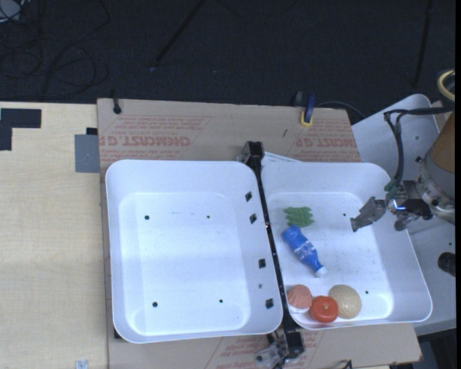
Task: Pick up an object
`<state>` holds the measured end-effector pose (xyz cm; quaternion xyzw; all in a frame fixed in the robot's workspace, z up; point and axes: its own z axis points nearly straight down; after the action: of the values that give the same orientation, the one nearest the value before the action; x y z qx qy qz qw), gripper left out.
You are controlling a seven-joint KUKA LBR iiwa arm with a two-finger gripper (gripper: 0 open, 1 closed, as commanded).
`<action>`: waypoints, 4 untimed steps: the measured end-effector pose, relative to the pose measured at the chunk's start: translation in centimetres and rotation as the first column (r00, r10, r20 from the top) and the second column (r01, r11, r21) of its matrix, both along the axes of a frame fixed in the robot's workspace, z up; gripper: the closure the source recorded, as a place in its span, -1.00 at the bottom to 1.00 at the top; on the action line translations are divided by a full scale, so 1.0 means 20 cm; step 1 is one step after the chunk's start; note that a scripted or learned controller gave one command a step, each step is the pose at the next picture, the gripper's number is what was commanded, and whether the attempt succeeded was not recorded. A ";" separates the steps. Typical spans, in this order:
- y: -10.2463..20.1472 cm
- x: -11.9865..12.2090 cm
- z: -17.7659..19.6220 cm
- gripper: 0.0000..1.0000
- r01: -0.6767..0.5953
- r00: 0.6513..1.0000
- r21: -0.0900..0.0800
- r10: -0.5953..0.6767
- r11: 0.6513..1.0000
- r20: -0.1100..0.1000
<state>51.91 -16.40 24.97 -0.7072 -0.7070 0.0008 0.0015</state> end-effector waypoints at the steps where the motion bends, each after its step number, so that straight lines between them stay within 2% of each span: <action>1: -0.26 -0.16 -0.11 -1.00 0.004 1.000 -0.001 -0.004 1.000 -0.002; 2: -0.25 -0.21 0.35 -1.00 -0.001 1.000 -0.004 0.001 1.000 0.010; 3: -0.25 -0.21 0.37 1.00 -0.001 1.000 -0.001 0.001 1.000 0.001; 4: -0.06 -0.21 0.35 1.00 -0.004 1.000 0.000 0.004 1.000 0.001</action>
<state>47.61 -17.64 32.01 -0.7059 -0.7083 0.0004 0.0014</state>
